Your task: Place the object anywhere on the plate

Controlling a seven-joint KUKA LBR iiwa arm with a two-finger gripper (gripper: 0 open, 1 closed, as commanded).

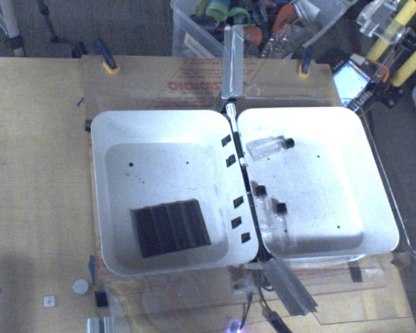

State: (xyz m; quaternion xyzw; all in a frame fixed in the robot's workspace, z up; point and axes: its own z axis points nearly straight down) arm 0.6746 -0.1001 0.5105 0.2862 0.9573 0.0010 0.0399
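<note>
Wood bench (pixel 35 151) carries two shallow white bins side by side, with a clear tote of mixed clutter (pixel 263 9) behind them.

Left bin (pixel 118 134): one dark ribbed rectangular slab, the plate (pixel 170 227), lying flat near the front wall and slightly skewed. Nothing on it.

Right bin (pixel 333 127): three small clear vials with black caps. One vial (pixel 269 146) lies on its side near the back, cap pointing right, well apart from the others. Two more vials (pixel 272 210) sit close together against the divider side, near the front. Hard to tell if those two touch.

Gripper: can't tell its state from this frame, so no claim on open or shut. Nothing reads as grasped; the task looks unstarted.

Judgement on the pick:
- take the back vial. It's isolated, so clean finger clearance on both sides
- close across the short axis of the body, not the cap
- transparent and round, so it will likely roll or slip; come straight down, centred
- lift clear of the divider (pixel 237 179) before crossing
- release low over the slab's middle, long axis along the ribs so it doesn't roll off
</note>
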